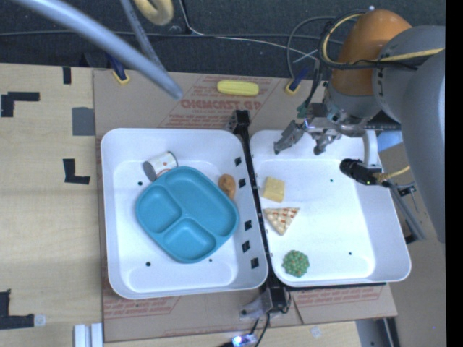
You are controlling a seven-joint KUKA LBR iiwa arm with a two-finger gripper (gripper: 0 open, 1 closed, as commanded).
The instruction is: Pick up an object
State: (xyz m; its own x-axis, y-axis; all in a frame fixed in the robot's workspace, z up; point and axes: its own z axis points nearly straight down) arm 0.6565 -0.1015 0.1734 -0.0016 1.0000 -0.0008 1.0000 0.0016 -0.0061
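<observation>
My gripper [302, 143] hangs over the back left corner of the right bin [362, 226], its two fingers spread open with nothing between them. Below it in that bin lie a yellow cheese-like block [273, 189], a waffle-patterned wedge [281, 218] and a green broccoli piece [295, 263]. The block is the closest, a short way in front of the fingers. In the left bin [119, 194] sit a blue divided plate [187, 212], a small white and orange cup [160, 165] on its side and a brown bread-like piece [228, 186].
A yellow banana-like toy [237, 88] lies on the cardboard behind the bins. A black divider [249, 194] runs between the two bins. A grey pole [87, 27] crosses the top left. Cables loop behind the orange wrist band [365, 49].
</observation>
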